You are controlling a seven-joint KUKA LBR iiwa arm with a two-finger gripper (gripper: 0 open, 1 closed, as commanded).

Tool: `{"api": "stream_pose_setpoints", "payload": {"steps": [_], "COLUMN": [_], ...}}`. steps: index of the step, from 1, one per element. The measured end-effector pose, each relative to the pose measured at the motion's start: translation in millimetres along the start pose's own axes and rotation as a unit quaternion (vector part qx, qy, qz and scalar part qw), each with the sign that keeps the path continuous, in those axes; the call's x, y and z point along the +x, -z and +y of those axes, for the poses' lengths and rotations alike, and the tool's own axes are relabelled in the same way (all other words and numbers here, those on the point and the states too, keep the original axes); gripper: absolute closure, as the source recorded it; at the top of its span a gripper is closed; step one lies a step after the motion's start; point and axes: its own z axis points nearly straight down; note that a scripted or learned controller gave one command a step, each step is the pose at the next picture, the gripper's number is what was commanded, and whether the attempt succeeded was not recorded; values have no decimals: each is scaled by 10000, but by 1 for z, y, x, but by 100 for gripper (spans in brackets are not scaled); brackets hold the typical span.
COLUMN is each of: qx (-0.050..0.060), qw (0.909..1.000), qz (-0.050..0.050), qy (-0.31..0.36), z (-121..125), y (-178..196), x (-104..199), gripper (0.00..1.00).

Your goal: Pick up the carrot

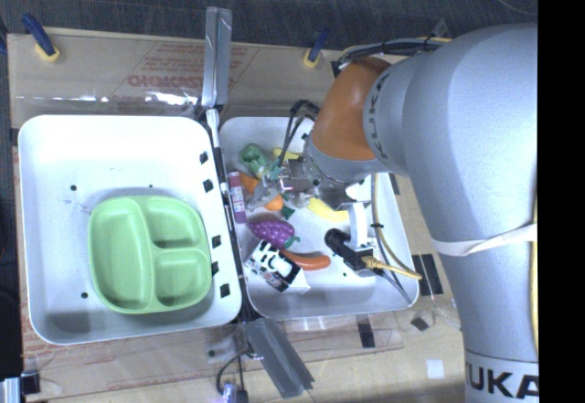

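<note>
Pincer [279, 180] over orange carrot [271, 204]

Bench [110, 63] bears two white bins side by side: left bin [46, 209], right bin [366, 296].

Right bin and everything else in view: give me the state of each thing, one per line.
Gripper: low in the right bin, over the toy pile; fingers unclear.
Carrot: lying by the gripper, partly hidden.
Purple toy: lying loose.
Orange-red toy: lying flat.
Green tray: upright in the left bin.
</note>
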Motion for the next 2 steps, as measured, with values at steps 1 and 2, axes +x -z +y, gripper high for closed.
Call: {"api": "stream_pose_setpoints", "payload": {"steps": [1, 2], "qx": [22, -11], "qw": [10000, 9985], "qz": [0, -5], "qy": [16, -545], "z": [-1, 44], "y": [8, 101], "x": [0, 79], "gripper": [100, 100]}}
